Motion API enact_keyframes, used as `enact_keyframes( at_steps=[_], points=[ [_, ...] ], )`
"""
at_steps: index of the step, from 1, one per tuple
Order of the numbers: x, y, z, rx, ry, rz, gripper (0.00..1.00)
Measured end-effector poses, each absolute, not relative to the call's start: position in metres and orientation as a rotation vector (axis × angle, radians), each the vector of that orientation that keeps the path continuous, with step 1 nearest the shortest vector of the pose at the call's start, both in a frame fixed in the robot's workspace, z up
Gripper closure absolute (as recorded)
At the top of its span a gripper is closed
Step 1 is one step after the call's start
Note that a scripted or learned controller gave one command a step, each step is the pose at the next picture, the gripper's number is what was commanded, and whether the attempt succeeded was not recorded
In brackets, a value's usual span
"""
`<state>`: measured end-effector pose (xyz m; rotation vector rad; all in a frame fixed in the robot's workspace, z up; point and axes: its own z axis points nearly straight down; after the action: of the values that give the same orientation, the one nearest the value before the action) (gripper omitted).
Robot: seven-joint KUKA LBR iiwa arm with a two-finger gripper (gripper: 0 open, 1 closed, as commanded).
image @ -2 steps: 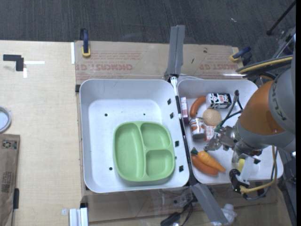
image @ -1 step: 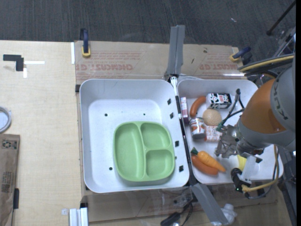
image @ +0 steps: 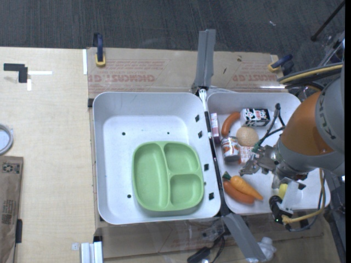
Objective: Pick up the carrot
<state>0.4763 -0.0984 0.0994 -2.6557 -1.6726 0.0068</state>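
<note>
The carrot (image: 242, 189), orange with a green stub at its left end, lies flat near the front left corner of the right bin (image: 312, 208). What looks like a second orange piece lies against its front side. My gripper (image: 254, 164) hangs just above and behind the carrot, over the middle of that bin. The grey arm with its orange band (image: 307, 130) comes in from the right and hides the bin's right half. Nothing orange shows in the gripper.
Behind the gripper in the right bin lie a small can (image: 230, 149), a beige ball (image: 247, 136), a red-orange sausage (image: 230, 123) and a black-and-white carton (image: 256, 115). The left bin (image: 109, 147) holds a green divided plate (image: 167, 175).
</note>
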Motion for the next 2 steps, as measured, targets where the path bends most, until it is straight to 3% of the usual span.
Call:
enact_keyframes(
  at_steps=[1,2],
  points=[
    [0.478,-0.062,0.191,-2.546,-1.839,0.006,0.00],
    [0.476,-0.095,0.103,-2.524,-1.865,0.006,0.00]
  ],
)
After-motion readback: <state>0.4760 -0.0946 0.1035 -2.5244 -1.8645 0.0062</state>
